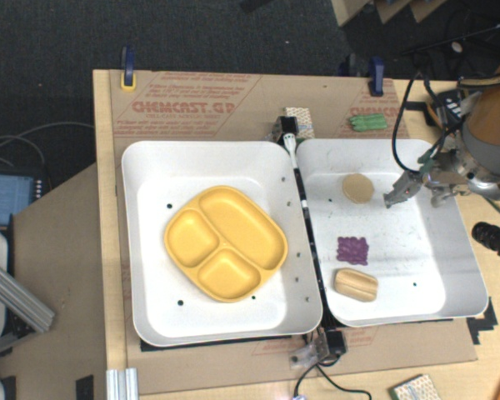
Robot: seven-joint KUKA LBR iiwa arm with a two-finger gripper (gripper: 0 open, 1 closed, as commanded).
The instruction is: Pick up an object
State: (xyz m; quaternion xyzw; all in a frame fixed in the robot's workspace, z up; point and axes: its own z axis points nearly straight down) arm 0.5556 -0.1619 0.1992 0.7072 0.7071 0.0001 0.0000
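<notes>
White plastic formed the two bins on the bench (192,86). The left bin (142,223) held a yellow tray (225,242) with three compartments, set at a slant near its middle. The right bin (450,265) held three small things: a tan disc (358,188) toward the far side, a purple square (352,250) near the middle, and a tan bun (355,285) just nearer than the square, all apart from one another. The arm (487,136) reached in from the right, over the bin's far right corner. Its gripper (400,192) hung just right of the disc, with nothing seen between its fingers; whether they stood apart or together could not be told. A green piece (367,123) lay on the bench beyond the right bin.
</notes>
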